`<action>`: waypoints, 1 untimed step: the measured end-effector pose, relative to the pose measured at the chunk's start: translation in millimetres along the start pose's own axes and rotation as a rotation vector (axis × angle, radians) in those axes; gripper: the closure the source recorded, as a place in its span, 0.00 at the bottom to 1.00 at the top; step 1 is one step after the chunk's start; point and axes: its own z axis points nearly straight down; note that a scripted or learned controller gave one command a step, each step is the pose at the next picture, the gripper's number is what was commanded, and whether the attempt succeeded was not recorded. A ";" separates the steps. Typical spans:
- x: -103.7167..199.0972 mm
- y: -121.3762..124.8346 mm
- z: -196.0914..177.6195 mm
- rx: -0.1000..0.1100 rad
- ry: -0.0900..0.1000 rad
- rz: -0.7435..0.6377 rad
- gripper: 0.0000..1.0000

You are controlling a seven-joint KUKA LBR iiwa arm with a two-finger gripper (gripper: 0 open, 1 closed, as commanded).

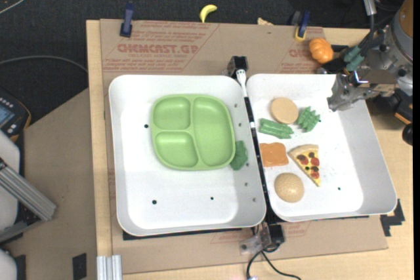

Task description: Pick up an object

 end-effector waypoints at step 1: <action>97.5 1.0 -27.0 0.009 0.000 0.001 1.00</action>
